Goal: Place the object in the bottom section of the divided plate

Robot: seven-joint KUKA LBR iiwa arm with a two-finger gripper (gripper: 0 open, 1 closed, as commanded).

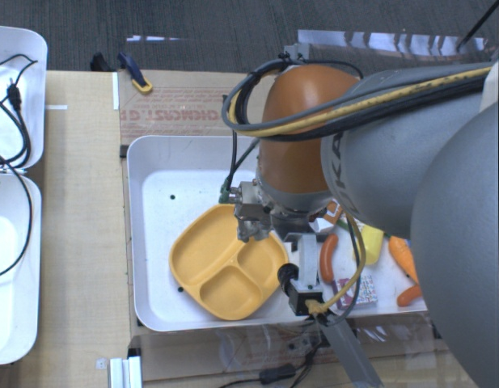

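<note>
My arm's shell looks like smooth grey plastic or painted metal, and the orange band above my wrist has a soft satin sheen. The divided plate appears to be matt yellow plastic. The bin under it is smooth white plastic, slightly glossy. The worktop looks like pale wood, with brown cardboard lying on it.

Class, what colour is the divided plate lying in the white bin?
Yellow-orange: the round three-section plastic divided plate, best seen in the camera view.

arm over white bin | yellow divided plate inside | hot dog beside
</note>
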